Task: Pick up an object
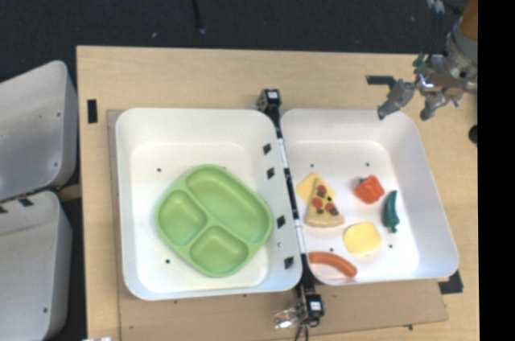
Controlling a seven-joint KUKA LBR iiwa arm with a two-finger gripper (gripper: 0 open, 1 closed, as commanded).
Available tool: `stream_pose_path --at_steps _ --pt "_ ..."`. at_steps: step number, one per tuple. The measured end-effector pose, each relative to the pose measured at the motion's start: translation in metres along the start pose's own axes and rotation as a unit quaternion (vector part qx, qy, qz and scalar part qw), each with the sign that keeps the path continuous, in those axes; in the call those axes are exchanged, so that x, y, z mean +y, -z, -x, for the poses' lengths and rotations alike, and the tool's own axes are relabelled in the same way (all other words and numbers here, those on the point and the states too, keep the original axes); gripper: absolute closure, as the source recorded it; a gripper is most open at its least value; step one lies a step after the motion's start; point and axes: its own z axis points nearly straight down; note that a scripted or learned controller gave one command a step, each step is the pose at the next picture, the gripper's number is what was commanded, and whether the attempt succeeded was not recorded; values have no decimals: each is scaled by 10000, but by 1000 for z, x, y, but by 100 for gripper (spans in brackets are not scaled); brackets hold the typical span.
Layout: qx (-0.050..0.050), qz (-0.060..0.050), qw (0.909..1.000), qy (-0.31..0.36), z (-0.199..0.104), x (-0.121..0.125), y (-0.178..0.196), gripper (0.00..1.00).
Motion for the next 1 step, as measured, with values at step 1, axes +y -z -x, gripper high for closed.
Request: stream_pose_path --at_steps 1 --pt "-7 -12 10000 15 -5 7 -51 0"
